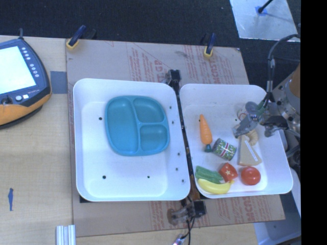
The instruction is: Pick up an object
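The right bin (225,98) holds several toy foods. An orange carrot (205,130) lies near its left wall, with a green can (224,149) on its side just below. A beige wedge (249,154) lies at the right. Along the front are a yellow banana (214,187), a green vegetable (207,173), a red strawberry-like piece (228,171) and a red tomato (250,176). My gripper (249,120) reaches in from the right and hangs over the bin's right side. It is just above the wedge's top end, and nothing is seen held in it.
The left bin (89,172) holds a blue divided plate (137,125). A teach pendant with a screen (18,83) lies on the bench at far left. Clamps (75,37) (208,45) pin the cardboard mat at the back. A black bracket (174,77) joins the bins.
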`<move>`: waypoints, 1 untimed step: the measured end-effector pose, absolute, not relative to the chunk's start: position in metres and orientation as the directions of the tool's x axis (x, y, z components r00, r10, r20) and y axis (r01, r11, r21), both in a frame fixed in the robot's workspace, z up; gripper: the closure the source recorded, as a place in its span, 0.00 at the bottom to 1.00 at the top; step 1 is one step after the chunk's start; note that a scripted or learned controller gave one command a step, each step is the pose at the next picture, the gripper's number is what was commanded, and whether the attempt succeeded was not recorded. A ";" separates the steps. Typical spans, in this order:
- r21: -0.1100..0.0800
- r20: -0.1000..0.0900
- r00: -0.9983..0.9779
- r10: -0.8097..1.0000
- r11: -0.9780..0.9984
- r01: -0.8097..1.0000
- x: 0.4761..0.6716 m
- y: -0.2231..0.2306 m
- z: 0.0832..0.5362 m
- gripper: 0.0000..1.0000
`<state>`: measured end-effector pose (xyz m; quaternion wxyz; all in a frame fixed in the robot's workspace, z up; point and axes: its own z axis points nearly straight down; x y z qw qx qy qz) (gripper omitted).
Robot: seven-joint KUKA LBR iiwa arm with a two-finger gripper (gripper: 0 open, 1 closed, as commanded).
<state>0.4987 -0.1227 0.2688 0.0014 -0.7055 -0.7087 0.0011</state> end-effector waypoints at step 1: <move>-0.005 0.000 -0.005 1.000 0.005 1.000 0.532 -0.133 0.091 0.00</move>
